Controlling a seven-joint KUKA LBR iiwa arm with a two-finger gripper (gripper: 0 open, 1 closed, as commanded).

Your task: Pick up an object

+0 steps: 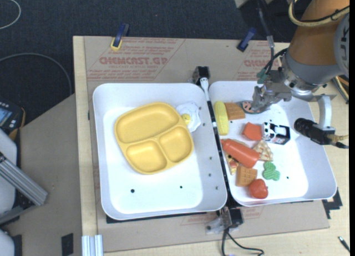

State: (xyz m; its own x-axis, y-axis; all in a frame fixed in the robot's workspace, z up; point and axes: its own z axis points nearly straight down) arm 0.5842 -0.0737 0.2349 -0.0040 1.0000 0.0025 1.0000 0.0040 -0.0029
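My gripper (259, 103) hangs low over the back of the right bin (316, 185), just right of a brown toast slice (236, 112) and a yellow corn cob (221, 117). Nothing shows between its tips. In front of it lie an orange-red piece (252, 131) and a small black-and-white toy (275, 132). Nearer the front are a red sausage (240, 151), a waffle wedge (263, 150), an orange waffle piece (246, 175), a green piece (270, 171) and a red tomato (258, 189).
The left bin (111, 194) holds a yellow divided plate (153, 137) and a fried egg (188, 115) at the plate's back right corner. A ridge between the two bins (215, 138) runs beside the corn. The arm comes in from the upper right.
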